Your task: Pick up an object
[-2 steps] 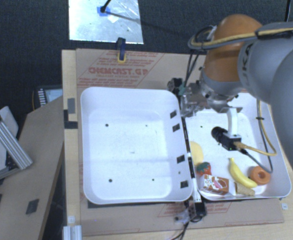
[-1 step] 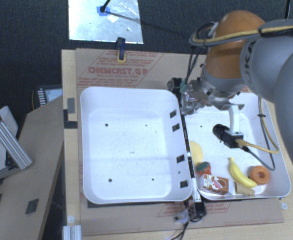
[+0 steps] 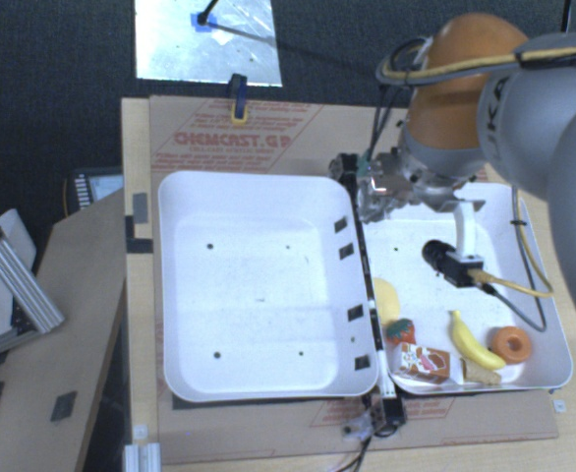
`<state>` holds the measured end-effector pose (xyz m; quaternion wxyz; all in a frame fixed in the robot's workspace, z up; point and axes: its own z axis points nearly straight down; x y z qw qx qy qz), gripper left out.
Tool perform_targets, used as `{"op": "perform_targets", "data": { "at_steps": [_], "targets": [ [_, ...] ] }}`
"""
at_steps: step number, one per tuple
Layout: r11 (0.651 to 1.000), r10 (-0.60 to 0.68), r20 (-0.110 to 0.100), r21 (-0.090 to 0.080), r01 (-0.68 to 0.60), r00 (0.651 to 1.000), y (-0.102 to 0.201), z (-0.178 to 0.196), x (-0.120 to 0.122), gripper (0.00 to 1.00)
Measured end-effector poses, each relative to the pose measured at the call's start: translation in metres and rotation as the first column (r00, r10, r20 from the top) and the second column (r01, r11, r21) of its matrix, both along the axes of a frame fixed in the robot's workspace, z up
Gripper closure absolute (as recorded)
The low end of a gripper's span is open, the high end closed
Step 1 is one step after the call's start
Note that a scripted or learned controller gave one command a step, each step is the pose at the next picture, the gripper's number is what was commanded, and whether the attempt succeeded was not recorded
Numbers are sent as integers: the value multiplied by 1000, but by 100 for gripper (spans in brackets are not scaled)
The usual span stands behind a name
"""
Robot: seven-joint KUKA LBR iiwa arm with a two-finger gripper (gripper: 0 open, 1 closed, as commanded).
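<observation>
Hovering at the far left corner of the right bin (image 3: 418, 226), the gripper (image 3: 372, 193) sits close to the wall shared with the left bin (image 3: 259, 283).

Nothing can be seen in its grasp, and I cannot tell whether it is open or closed, because the grey arm (image 3: 553, 96) reaching in from the right covers much of it. All the things to pick lie well apart from it, along the near edge of the right bin. A banana (image 3: 470, 340) lies just left of an orange ring (image 3: 510, 343). A pale yellow piece (image 3: 386, 301) lies by the shared wall, with a small red piece (image 3: 399, 331) just nearer. A red and white packet (image 3: 424, 362) lies nearest. Both bins rest on a cardboard sheet (image 3: 239, 136).
</observation>
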<state>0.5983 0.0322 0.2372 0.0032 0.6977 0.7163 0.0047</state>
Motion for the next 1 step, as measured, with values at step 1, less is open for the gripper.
{"op": "perform_targets", "data": {
  "at_steps": [1],
  "targets": [
    [1000, 6, 2, 0, -6, 1000, 0, 10, 1, 100]
  ]
}}
